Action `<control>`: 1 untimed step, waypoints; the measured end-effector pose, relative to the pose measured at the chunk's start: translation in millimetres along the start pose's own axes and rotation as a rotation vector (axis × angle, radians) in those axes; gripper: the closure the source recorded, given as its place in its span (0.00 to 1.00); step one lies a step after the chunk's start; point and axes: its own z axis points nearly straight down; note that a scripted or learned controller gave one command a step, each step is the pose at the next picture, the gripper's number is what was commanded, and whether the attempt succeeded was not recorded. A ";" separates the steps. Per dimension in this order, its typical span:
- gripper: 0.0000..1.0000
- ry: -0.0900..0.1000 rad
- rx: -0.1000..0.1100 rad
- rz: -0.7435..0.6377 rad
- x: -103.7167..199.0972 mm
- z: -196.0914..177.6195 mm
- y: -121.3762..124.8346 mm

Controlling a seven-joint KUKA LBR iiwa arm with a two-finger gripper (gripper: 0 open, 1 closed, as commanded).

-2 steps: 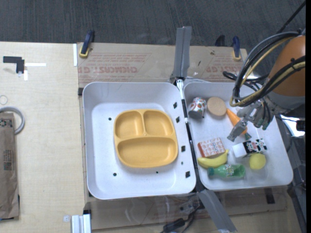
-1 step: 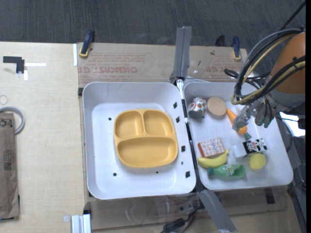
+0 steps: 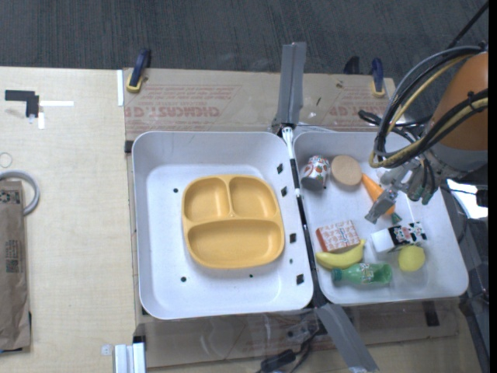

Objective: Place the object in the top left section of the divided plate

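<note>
Two shallow white bins are seen side by side on the bench: the left bin (image 3: 155,231) and the right bin (image 3: 450,247). The grey arm (image 3: 466,123), with its orange band and black cables, is seen reaching in from the right over the far right part of the right bin. A yellow divided plate (image 3: 231,243) is seen lying in the middle of the left bin, all three of its sections bare, the top left section (image 3: 206,200) included. The objects are all gathered in the right bin: a green bottle (image 3: 363,274) along the near side, a banana (image 3: 340,256) just beyond it, a red-and-white carton (image 3: 337,235), a tan round piece (image 3: 346,171) at the far side, a patterned ball (image 3: 314,169) beside that, a yellow lemon (image 3: 411,259), a black-and-white cow toy (image 3: 407,233) and a small white piece (image 3: 381,241). The gripper (image 3: 382,207) is held low over the right bin, and an orange carrot (image 3: 378,194) is seen right at its tips; whether the fingers are spread or pinching it cannot be told.
</note>
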 end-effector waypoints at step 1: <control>0.00 0.010 0.004 -0.050 108.2 -12.1 14.2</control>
